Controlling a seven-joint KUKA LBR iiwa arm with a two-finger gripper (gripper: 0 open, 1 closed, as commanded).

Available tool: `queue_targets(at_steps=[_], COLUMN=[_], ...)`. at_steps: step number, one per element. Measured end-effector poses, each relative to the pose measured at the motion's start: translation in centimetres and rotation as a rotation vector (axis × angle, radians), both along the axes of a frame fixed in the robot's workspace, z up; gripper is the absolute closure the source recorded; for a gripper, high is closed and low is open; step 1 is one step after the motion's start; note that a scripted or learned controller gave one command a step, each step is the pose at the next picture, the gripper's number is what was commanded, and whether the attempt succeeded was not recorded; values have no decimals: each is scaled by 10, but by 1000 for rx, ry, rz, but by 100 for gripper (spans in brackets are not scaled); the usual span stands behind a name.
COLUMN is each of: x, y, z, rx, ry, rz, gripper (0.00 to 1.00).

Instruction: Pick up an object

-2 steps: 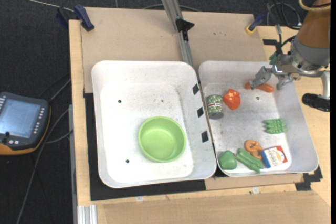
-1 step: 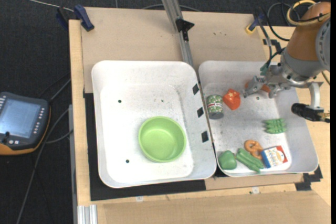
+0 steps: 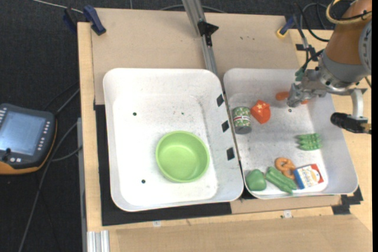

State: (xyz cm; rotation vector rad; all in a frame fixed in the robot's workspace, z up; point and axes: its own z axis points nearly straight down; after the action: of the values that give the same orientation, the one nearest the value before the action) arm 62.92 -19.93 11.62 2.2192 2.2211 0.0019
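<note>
Objects for picking lie in my right bin (image 3: 331, 186): a red pepper (image 3: 260, 111) beside a green can (image 3: 241, 119), a pretzel (image 3: 284, 165) and green vegetables (image 3: 279, 180) near the front. My gripper (image 3: 293, 98) hangs over an orange piece (image 3: 283, 95); I cannot tell its state. A green bowl (image 3: 182, 156) sits in the left bin (image 3: 159, 88).

Even, bright overhead light, soft shadows, white bins (image 3: 159, 82) nearly glaring, slight softness throughout.
</note>
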Motion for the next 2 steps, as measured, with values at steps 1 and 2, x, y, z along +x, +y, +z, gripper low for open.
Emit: queue_targets(at_steps=[1,2], x=[0,-5], y=[-1,-6], z=[43,88], rx=[-1,-1], ry=[-2,-2], rz=[-1,-1], gripper=[100,100])
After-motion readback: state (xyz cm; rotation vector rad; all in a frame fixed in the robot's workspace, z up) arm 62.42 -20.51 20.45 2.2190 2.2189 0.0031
